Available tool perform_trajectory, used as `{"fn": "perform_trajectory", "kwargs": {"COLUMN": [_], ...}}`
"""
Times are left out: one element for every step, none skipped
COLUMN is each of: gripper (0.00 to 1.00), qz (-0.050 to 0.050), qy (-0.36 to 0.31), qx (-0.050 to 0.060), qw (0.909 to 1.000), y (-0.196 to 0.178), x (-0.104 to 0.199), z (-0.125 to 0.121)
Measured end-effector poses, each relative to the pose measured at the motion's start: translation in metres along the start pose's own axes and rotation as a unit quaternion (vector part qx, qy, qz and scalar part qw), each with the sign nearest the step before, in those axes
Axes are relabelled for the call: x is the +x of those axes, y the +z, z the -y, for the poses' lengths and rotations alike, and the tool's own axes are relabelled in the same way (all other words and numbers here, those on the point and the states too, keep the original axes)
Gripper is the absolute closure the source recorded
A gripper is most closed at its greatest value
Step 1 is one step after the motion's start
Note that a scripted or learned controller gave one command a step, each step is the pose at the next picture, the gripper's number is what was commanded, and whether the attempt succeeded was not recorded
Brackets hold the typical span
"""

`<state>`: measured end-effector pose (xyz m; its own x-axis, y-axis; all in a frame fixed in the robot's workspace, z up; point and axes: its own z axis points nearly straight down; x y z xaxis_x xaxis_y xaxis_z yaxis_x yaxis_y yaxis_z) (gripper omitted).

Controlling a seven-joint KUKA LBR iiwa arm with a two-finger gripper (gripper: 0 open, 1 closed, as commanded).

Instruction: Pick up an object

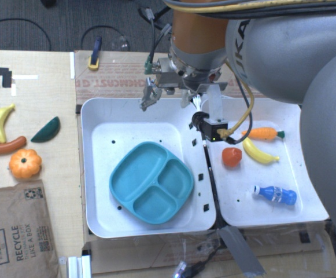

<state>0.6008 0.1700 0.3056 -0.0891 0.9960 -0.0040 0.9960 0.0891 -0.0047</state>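
The arm [283, 33] overhangs the far end of the right bin [306, 155], hiding part of its back wall. The gripper [170, 100] hangs open and empty over the back rim, between bins. In the right bin: yellow banana [259, 152], long axis running lower-right; carrot [262, 134], green top pointing right; blue bottle [276, 194] on its side; red tomato [232, 157].
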Motion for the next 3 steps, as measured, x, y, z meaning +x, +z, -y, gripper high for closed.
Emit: {"fn": "perform_trajectory", "kwargs": {"gripper": [0.0,0.0,0.0], "qz": [0.0,0.0,0.001], "qy": [0.0,-0.029,0.16], "qx": [0.0,0.002,0.001], "qw": [1.0,0.9996,0.9871], "y": [0.0,0.13,-0.025], "x": [0.0,0.028,0.011], "z": [0.0,0.079,0.04]}}
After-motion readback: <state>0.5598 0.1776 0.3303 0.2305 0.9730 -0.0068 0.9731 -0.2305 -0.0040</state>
